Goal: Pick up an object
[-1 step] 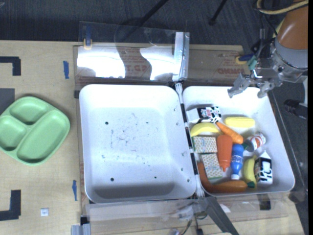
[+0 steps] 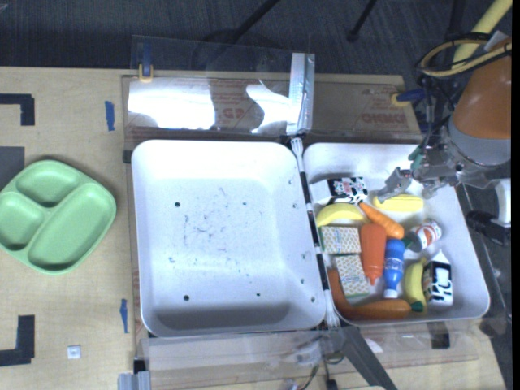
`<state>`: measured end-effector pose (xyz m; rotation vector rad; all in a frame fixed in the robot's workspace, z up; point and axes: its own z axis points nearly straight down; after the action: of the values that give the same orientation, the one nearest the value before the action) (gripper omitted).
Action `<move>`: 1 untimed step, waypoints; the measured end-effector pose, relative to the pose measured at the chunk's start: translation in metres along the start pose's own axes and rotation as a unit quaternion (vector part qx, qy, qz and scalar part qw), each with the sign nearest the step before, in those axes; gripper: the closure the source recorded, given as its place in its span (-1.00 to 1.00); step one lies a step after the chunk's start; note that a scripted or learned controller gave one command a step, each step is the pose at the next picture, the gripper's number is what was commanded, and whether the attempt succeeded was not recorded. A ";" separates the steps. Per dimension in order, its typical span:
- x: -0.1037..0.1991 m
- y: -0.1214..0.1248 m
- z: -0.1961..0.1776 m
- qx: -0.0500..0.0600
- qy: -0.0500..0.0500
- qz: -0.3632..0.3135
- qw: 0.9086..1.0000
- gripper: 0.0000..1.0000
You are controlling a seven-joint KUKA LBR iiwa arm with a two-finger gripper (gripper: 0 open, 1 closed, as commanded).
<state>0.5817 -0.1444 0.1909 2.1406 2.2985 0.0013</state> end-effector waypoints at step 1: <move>-0.003 -0.056 0.033 0.001 0.001 0.097 0.995 -1.00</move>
<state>0.5263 -0.1509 0.1581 2.3554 2.0828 -0.0003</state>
